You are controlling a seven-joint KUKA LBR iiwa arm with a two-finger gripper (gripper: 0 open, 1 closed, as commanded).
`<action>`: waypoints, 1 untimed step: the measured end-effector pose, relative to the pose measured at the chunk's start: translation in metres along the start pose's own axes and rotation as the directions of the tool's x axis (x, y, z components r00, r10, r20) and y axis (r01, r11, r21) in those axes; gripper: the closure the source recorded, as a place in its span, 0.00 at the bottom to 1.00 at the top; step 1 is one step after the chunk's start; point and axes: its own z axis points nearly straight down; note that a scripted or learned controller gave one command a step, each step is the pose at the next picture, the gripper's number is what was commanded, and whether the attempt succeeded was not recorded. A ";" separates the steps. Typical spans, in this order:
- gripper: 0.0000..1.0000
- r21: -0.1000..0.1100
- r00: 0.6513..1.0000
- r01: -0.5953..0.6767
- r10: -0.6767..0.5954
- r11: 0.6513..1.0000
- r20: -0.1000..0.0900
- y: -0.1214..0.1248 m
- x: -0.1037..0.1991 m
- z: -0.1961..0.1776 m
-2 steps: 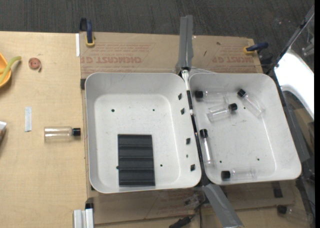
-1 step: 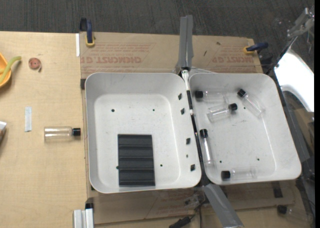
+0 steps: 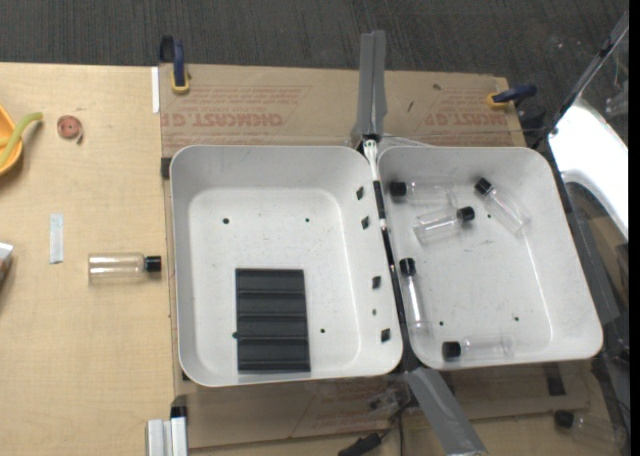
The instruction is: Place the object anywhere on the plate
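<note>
From the camera view above the bench, the ribbed black plate (image 3: 271, 321) lies flat in the near part of the left bin (image 3: 181, 244), with nothing on it. The task's things are all to the right of the plate, in the right bin (image 3: 577, 279): five clear vials with black caps. One vial (image 3: 411, 296) lies along the wall nearest the plate. Another vial (image 3: 476, 348) rests by the front wall. Three more sit farther back: a short vial (image 3: 412, 189), a slanted vial (image 3: 441, 224) and a far vial (image 3: 502, 205) (close together, though whether they touch is hard to tell). A sixth vial, the stray vial (image 3: 119, 265), lies on the wooden bench (image 3: 80, 344) left of the plate, outside both bins. Whether the gripper is released or clenched cannot be told here; no vial is seen held.
</note>
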 end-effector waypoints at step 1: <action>0.00 0.000 0.990 -0.144 0.144 0.990 0.001 0.018 0.056 0.001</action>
